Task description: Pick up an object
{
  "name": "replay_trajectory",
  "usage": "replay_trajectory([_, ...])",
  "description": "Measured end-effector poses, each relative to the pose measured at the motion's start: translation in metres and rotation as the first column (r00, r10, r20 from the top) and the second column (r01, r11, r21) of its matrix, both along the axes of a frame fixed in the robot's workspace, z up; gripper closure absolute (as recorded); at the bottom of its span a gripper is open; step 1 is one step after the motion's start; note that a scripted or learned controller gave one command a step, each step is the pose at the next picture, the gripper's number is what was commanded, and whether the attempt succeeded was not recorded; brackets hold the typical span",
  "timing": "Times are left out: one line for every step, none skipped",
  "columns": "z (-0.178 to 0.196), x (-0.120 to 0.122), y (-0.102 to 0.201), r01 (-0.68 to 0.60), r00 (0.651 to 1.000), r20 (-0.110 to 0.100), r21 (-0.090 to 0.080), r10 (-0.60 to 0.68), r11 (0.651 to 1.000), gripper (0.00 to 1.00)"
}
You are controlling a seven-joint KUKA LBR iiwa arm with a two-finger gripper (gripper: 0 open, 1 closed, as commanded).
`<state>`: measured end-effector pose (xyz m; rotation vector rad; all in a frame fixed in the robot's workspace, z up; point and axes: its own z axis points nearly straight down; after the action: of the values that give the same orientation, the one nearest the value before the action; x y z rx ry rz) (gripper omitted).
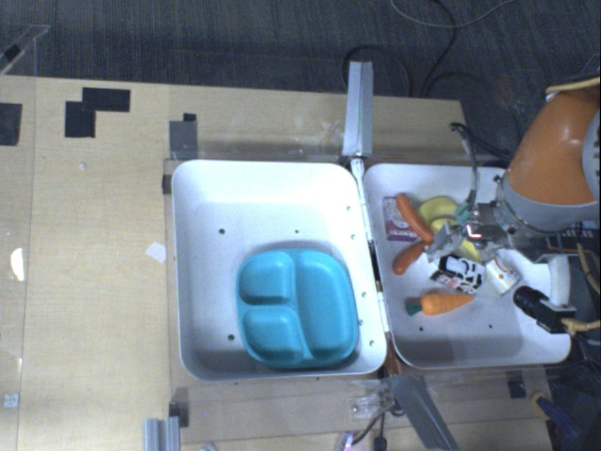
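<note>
The right bin (470, 346) holds a small pile of toy food. A red-orange sausage (411, 216) lies beside a yellow banana (435, 210), with a second orange sausage (407, 257) just below. An orange carrot (441, 303) lies nearer the front. A black-and-white packet (457, 272) and a white bottle-like item (504, 276) sit near the middle. The gripper (467, 234) hangs low over the pile, just right of the banana and above the packet. The arm's orange band (559, 148) hides the bin's far right corner.
The left bin (216, 195) contains a blue divided plate (298, 306) toward its front. A purple-and-white card (392, 220) lies by the right bin's left wall. A metal post (359, 111) stands behind the gap between the bins. Black cables trail at the right.
</note>
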<state>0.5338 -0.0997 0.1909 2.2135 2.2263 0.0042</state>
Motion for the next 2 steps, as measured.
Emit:
replay_trajectory([-0.080, 0.056, -0.046, 0.007, 1.000, 0.023, -0.007, -0.007, 1.000, 0.00])
replay_trajectory([-0.067, 0.059, -0.046, 0.005, 1.000, 0.031, -0.008, -0.005, 1.000, 1.00])
